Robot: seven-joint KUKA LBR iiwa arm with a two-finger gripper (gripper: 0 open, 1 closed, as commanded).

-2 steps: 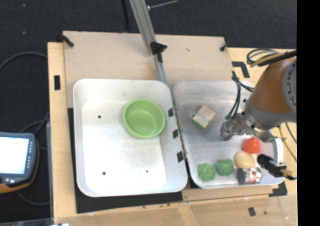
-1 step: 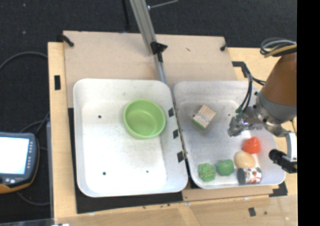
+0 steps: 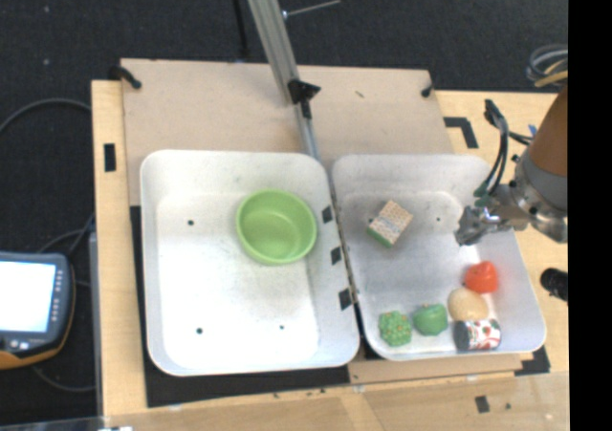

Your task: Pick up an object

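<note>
Nearest the lens, along the right bin's (image 3: 402, 171) 6 o'clock edge, sit a green knobbly toy (image 3: 394, 327), a smooth green piece (image 3: 431, 319), and a red-and-white patterned can (image 3: 477, 334), with a cream ball (image 3: 467, 304) and an orange-red piece (image 3: 482, 277) touching just above. Toward 11 o'clock of that cluster lies a speckled block (image 3: 389, 223), alone. At the bin's 3 o'clock wall hangs the gripper (image 3: 472, 227); whether its jaws are apart cannot be told. Inside the left bin (image 3: 172, 324) rests a green bowl (image 3: 276, 226).

Fixed overhead camera, slanting onto both bins (image 3: 158, 257)
</note>
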